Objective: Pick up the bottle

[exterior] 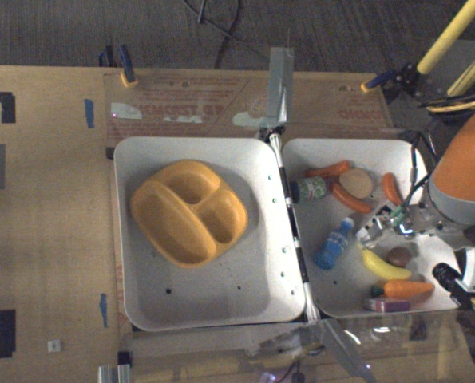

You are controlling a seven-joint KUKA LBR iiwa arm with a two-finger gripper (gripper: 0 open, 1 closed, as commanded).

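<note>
A yellow three-compartment plate [189, 211] lies in the left bin [141, 294]; the right bin [333, 290] holds a banana [383, 266], an orange carrot [409, 289], a tan round piece [356, 183], a green-labelled can [310, 188] and a small brown item [398, 255].

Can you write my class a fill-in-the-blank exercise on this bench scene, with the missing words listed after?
1. The yellow divided plate lies in the ____ bin.
2. The blue bottle lies in the ____ bin.
3. The banana is coloured ____.
4. The gripper hovers to the ____ of the blue bottle.

Missing words: left; right; yellow; right
</note>
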